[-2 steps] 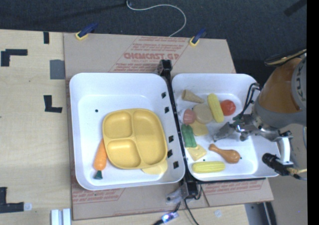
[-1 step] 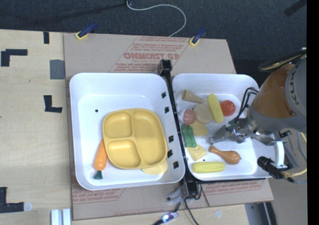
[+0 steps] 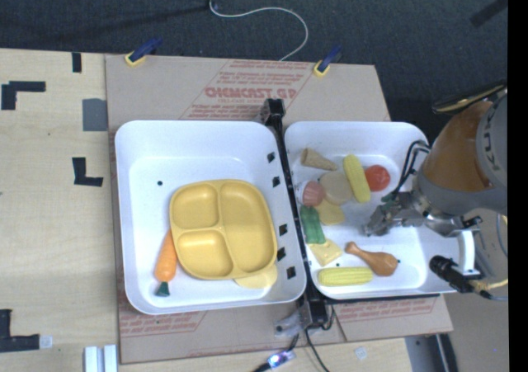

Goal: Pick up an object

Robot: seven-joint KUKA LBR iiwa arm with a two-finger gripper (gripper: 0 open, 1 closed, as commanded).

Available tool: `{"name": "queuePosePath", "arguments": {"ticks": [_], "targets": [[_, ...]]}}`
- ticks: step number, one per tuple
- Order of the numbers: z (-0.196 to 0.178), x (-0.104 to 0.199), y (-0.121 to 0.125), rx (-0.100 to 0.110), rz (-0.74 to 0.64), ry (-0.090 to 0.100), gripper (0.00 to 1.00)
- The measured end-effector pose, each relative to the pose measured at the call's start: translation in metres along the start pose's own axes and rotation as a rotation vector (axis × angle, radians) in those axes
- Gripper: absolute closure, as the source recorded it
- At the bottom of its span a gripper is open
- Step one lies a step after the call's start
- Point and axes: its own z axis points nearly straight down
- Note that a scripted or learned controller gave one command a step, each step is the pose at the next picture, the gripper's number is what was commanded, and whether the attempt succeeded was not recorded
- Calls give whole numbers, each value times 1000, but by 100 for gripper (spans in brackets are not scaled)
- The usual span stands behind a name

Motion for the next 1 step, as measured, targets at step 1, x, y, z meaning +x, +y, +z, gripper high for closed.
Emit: {"name": "queuePosePath", "arguments": {"ticks": [1], "targets": [[-42,2,-2,-1,1,3,100]]}}
